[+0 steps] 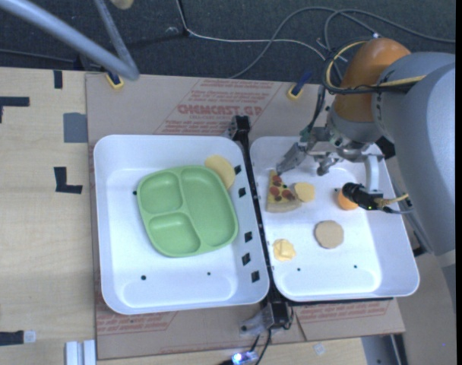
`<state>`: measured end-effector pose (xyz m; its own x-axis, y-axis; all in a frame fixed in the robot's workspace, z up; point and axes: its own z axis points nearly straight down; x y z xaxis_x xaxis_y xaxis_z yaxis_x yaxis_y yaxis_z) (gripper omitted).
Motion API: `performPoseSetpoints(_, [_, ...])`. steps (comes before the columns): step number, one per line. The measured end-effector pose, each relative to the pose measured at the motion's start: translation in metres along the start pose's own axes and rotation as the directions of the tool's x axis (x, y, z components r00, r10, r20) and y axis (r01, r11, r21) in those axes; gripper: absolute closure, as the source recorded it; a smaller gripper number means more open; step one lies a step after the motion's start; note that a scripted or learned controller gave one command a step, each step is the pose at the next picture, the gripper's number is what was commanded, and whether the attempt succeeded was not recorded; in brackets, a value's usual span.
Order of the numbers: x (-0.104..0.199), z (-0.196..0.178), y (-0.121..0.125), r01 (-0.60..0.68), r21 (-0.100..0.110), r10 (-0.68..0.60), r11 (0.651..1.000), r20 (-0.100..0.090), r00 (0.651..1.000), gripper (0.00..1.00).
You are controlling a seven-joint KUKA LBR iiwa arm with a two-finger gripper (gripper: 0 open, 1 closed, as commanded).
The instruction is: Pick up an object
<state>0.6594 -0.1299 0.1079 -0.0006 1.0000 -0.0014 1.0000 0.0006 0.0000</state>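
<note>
Grey arm (413, 105) over right bin (383, 280) | gripper (311, 158) jaws apart, nothing held | step: approach | next: descend onto pizza slice (280, 195), close

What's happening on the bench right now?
The grey arm reaches in over the right bin, its gripper hanging above the far end, just beyond the pizza slice and a small yellow piece. Nothing shows between the fingers. An orange piece, a tan cookie and another yellow piece also lie there. The left bin holds a green divided plate and a yellow piece.
</note>
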Motion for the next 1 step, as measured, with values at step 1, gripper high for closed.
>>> performPoseSetpoints(1, [0.0005,-0.0087,-0.0001,0.002,0.001,-0.002,1.000,0.000,1.000,1.00])
